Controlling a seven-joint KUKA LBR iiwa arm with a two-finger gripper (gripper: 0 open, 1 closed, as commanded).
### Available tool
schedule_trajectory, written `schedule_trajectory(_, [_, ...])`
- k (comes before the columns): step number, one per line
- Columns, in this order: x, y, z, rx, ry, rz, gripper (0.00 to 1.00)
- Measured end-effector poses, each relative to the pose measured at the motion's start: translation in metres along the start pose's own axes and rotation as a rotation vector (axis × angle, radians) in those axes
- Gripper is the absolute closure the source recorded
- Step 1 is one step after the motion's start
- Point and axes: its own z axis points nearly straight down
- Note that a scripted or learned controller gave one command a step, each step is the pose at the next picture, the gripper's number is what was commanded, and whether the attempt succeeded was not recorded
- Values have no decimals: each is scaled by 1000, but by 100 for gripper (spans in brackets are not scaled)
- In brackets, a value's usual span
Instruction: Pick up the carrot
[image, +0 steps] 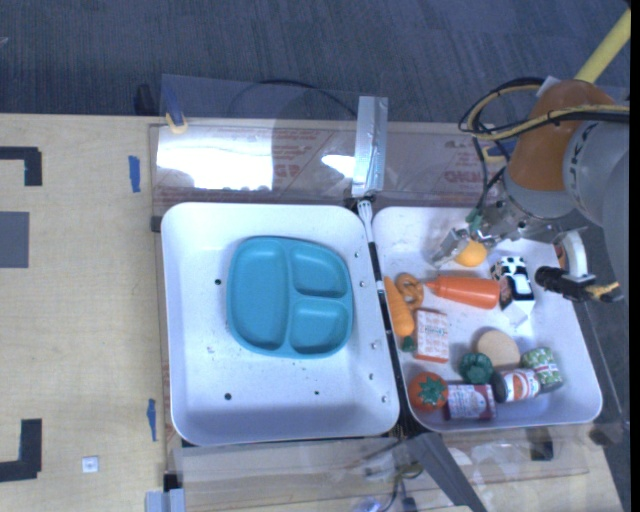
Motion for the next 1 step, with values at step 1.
schedule_trajectory(1, [0,3,-10,-5,-2,-2,100])
